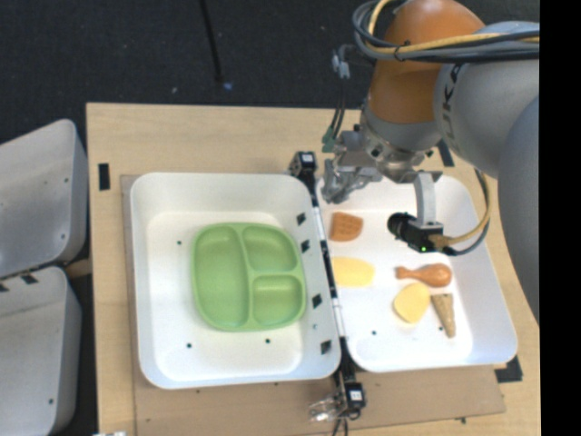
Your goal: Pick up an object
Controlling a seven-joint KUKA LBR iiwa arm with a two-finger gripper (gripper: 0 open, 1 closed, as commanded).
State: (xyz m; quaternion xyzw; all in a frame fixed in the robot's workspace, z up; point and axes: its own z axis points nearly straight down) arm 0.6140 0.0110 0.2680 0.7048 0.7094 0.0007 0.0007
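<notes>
Front edge: small metal clip fitting point(331, 409) sits at the bench point(218, 121) lip, at the near end of the seam where the two bins meet; we read it as a clamp keeping the bins from sliding, w/ similar black clips running up the seam.
Left bin point(150, 334): holds a green divided plate point(247, 274), flat, roughly centred; looks like a drop-off dish, nothing in its three compartments.
Right bin point(486, 334): holds the pickable things, all loose and apart from each other, so each has some room around it.
Targets: orange-brown toy piece point(346, 226) nearest the seam at the back; yellow oval piece point(353, 272) just in front of it; drumstick toy point(425, 274) further right; yellow chip-shaped piece point(411, 303) and tan cone point(444, 314) just beside each other nearer the front.
Arm: reaches in from the right, orange band over the back of the right bin.
Gripper point(338, 189): low over the back left corner of the right bin, just behind the orange-brown piece; we can't tell how far apart its tips are, and we see nothing held.
Stage: we judge it pre-grasp, nothing lifted yet.
Likely pick: orange-brown piece, since it's closest to the tool.
Risk: the piece lies near the bin wall and seam clips, so the approach is cramped on that side.
</notes>
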